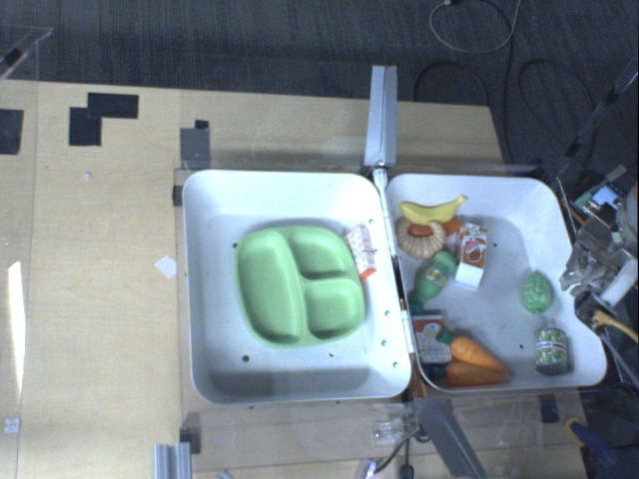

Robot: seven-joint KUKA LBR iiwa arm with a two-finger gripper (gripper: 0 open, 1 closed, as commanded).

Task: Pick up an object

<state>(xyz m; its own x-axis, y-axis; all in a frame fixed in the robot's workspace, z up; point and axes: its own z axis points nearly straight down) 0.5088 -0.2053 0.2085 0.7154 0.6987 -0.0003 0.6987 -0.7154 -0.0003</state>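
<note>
The right bin (514, 213) holds several toy foods: a yellow banana (431, 209), a round tan pastry (420, 236), a green bottle (433, 275), a red and white carton (470, 252), a green leafy ball (537, 292), a small can (551, 350), an orange carrot (475, 351) and a small printed box (431, 335). My gripper (591, 275) hangs over the right rim of this bin, just right of the green ball and above the can. Nothing is visibly held in it.
The left bin (205, 297) bears a green divided plate (300, 284), with a small red and white packet (360, 250) at its right side. A metal post (380, 118) stands behind the bins. Cables lie on the dark floor at the back right.
</note>
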